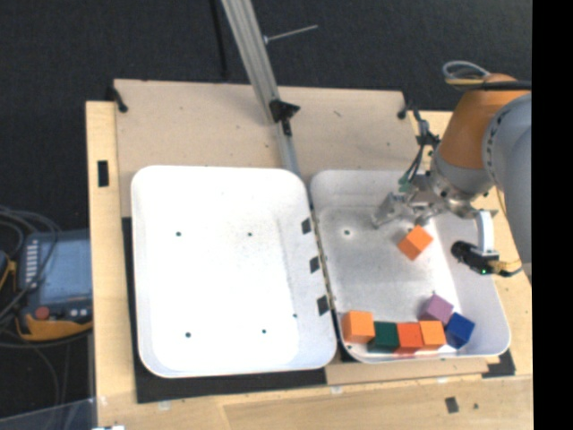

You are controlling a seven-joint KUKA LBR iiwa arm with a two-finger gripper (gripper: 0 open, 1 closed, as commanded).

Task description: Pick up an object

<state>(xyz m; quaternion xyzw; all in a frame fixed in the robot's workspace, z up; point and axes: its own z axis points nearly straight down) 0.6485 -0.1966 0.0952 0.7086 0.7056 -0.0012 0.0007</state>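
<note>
Nearest to the camera, along the front wall of the right bin, a group of small blocks lies close together. From the left there is an orange block, then a dark green block, then a second orange block and a lighter orange block, all in one row and touching or nearly touching. At the right end of the row sits a blue block, turned a little, and just behind it a purple block.

The left bin stands beside the right one; their inner walls are just next to each other, with a few dark clips along the seam. Both bins rest on the table, which is light brown and shows bare wood behind them.

Farther back, in the middle of the right bin, one more orange cube is well apart from the front row. It is tilted on a corner and sits just under the end effector. The metal fingers reach down to the cube from above, but I cannot tell if they close on it or only stand near it — the view is too small here.

The arm comes in from the right, grey with the orange band above the wrist. At the far side of the table a thin metal pole rises at a slant from a dark bracket.
</note>
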